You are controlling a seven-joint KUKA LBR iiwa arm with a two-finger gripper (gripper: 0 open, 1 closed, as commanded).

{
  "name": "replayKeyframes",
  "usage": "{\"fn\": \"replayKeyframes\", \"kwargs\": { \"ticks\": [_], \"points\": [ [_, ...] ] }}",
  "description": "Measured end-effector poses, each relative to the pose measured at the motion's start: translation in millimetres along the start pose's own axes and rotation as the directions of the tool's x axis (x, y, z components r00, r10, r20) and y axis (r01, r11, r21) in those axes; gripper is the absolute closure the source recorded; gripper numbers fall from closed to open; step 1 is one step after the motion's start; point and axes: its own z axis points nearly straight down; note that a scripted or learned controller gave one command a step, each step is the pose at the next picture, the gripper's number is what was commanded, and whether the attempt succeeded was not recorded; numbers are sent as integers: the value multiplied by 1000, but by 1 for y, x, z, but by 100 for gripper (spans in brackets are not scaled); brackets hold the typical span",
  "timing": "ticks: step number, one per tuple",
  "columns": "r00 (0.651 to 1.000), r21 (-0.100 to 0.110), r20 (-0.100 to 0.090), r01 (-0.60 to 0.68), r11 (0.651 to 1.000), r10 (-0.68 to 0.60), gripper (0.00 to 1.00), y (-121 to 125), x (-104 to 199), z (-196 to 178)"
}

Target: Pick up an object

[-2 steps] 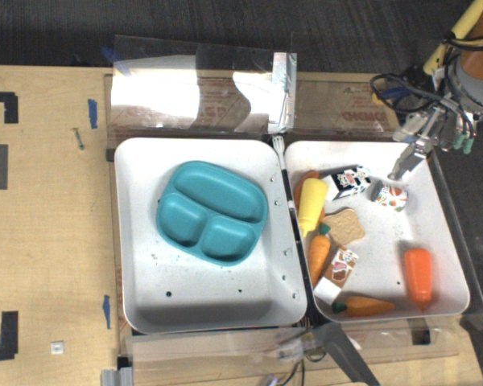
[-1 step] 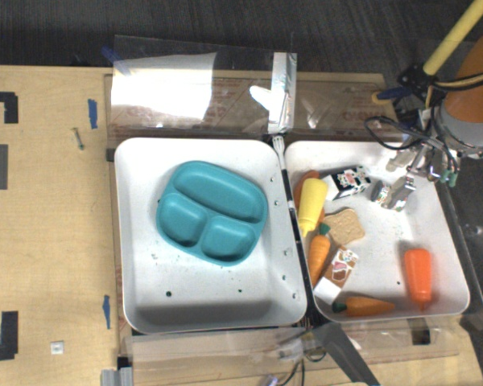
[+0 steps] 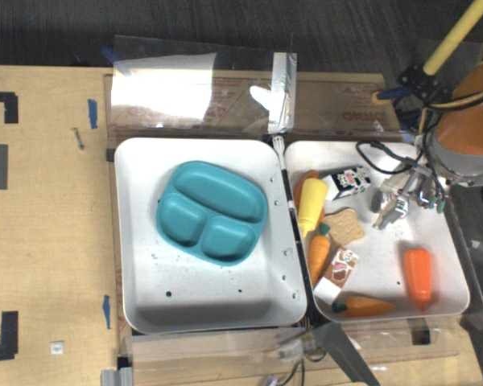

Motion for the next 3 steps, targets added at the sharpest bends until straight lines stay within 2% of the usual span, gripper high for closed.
{"fn": "replayKeyframes", "kwargs": {
  "ticks": [1, 2, 3],
  "points": [
    [991, 3, -5, -133, 991, 133, 0, -56, 97, 28],
    [992, -2, 6, -128, 992, 128, 100, -53, 93, 15],
    [989, -3, -2, -146, 989, 146, 100, 38, 105, -106]
  ]
}}
